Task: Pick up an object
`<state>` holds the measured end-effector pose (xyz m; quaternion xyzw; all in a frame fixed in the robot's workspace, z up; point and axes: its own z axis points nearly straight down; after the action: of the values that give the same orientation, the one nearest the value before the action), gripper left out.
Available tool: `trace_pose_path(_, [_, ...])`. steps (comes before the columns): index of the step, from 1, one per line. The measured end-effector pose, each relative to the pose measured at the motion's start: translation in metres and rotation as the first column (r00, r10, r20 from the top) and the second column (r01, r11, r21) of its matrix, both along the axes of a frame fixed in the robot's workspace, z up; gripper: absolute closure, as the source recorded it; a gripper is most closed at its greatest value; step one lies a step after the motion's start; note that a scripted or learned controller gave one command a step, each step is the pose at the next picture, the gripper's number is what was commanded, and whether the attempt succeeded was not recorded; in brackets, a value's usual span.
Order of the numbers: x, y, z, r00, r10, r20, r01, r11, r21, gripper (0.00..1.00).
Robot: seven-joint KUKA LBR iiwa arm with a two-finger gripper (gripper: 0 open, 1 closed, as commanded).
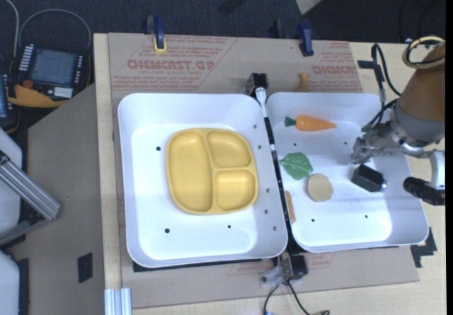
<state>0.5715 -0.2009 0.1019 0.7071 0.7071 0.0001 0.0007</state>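
Round beige piece (pixel 319 187) lies nearest of the pickable things, at about 8 o'clock from the middle of the right bin (pixel 368 232); it is too small to make out what it is. Just beside it, at 10 o'clock, sits a green leaf (pixel 296 165). Over in the left bin (pixel 141 186), a yellow divided plate (pixel 211 169) rests flat in the centre. Now the gripper (pixel 361 151): it hangs low over the right bin, at 3 o'clock from the leaf and well apart from it. Spread or closed? I cannot tell, it is a blur of metal from here. The arm (pixel 425 94) leans in from 3 o'clock, cut off at the edge. Farthest back, at 11 o'clock, lies an orange carrot (pixel 313 123).
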Motion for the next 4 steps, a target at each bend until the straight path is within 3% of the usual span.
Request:
trace_pose_path(2, [0.003, -0.007, 0.117, 1.000, 0.001, 0.007, -0.001, 1.000, -0.003, 1.00])
trace_pose_path(3, [0.004, -0.007, 0.142, 1.000, 0.001, 0.004, -0.001, 1.000, -0.002, 1.00])
trace_pose_path(4, [-0.006, 0.049, 0.129, 1.000, 0.005, -0.004, -0.005, 1.000, 0.004, 1.00])
